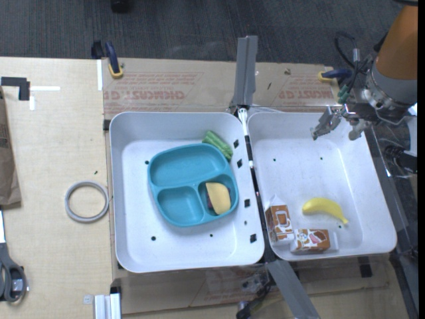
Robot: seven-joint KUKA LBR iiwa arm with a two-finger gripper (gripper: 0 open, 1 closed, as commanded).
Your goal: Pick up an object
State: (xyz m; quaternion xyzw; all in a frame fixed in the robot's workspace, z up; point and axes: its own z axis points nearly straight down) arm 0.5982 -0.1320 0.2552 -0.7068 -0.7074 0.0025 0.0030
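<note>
My gripper (340, 126) hangs over the back right corner of the right bin (312, 165), its two fingers spread apart with nothing between them. A yellow banana (325, 209) lies toward the front of that bin, well below the gripper. Two small brown-and-white cartons sit along the front wall: one (279, 222) standing at the left, the other (311, 240) lying flat beside it. The left bin (129, 198) holds a blue divided tray (182, 178) with a yellow item (218, 197) in its lower right compartment. A green object (218, 144) rests behind the tray.
A grey divider post (245, 72) rises between the bins at the back. On the bench to the left lie a roll of tape (87, 201), scissors (12, 279) and a brown paper bag (8, 158). Clamps (113, 60) sit on the cardboard strip behind.
</note>
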